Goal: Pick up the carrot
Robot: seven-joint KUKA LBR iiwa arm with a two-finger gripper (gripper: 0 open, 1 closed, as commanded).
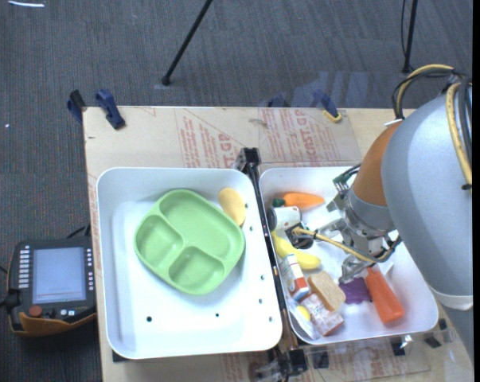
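The carrot, orange with a small green end, lies at the back of the right bin, near its left wall. My gripper hangs over the middle of that bin, to the right of and nearer the front than the carrot, clear of it. It is low over a purple item. The grey arm and its cables hide much of the gripper.
The right bin also holds a yellow banana-like piece, a slice of bread, a small packet and an orange-red stick. In the left bin lie a green divided plate and a yellow piece.
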